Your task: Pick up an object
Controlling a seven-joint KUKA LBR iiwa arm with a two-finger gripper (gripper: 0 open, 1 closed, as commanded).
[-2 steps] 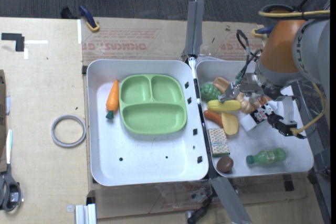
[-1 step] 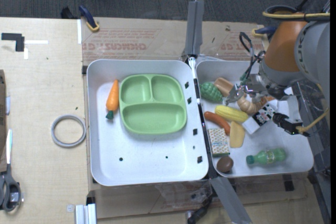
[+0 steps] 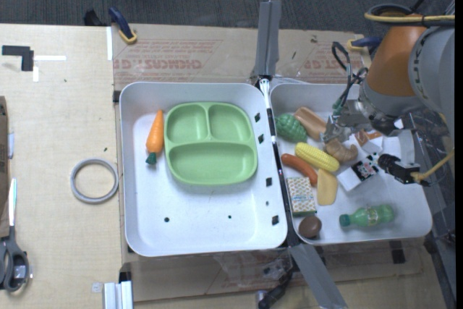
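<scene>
The arm reached over the right bin, its gripper low near the back edge among toy food; its grip could not be made out. A green plate and carrot lay in the left bin.

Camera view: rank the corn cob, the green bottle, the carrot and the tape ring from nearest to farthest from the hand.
Measured from the hand over the right bin:
1. Corn cob, just below-left of it in the right bin.
2. Green bottle, at the right bin's near edge.
3. Carrot, in the left bin beside the green tray.
4. Tape ring, on the bench left of both bins.
</scene>
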